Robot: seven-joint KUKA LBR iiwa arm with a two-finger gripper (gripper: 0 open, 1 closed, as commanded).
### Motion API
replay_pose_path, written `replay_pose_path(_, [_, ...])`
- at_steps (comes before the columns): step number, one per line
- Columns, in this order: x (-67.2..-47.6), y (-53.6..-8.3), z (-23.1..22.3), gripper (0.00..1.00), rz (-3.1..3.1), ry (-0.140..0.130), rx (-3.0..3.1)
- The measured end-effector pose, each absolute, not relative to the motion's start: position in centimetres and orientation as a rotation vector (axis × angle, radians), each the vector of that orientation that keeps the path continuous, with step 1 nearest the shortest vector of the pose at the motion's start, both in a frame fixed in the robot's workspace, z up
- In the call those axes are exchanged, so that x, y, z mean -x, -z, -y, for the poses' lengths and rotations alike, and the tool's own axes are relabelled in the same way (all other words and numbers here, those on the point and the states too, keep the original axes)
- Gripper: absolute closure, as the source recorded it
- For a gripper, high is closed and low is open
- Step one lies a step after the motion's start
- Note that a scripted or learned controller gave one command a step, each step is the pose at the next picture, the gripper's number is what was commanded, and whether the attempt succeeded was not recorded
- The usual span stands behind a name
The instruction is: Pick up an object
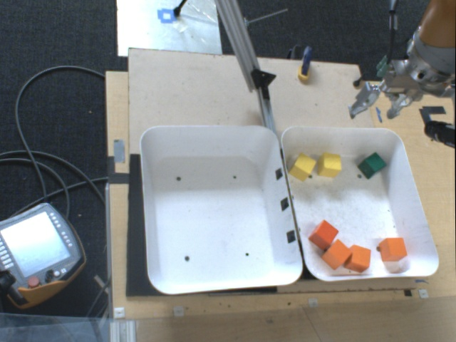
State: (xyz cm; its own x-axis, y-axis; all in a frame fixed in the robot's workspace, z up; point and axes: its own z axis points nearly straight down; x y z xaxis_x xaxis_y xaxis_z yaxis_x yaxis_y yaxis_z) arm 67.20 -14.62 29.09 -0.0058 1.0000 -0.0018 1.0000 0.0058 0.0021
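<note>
The right bin [417,212] holds two yellow blocks [303,167] [330,164] side by side at its back, a green block [372,164] to their right, and several orange blocks [324,234] along its front. My gripper [380,105] hangs above the back rim of that bin, at the upper right, higher than the blocks. Its fingers [360,103] are spread apart with nothing between them. The green block lies just below and in front of it.
The left bin [164,262] stands beside the right one. A slanted metal pole [239,34] crosses the bench behind the bins. A blue and yellow clamp [306,64] sits at the bench's back edge. A teach pendant [35,251] lies on the floor at left.
</note>
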Motion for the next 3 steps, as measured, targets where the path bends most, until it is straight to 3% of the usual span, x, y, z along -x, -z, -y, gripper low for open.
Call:
replay_pose_path(1, [-66.8,-17.5,14.8,0.00,-2.227,0.005,-2.221])
replay_pose_path(2, [-67.2,-20.0,16.5,0.00,-2.220,-0.003,-2.216])
replay_pose_path(3, [-68.6,-10.1,10.8,0.00,-2.234,0.000,-2.215])
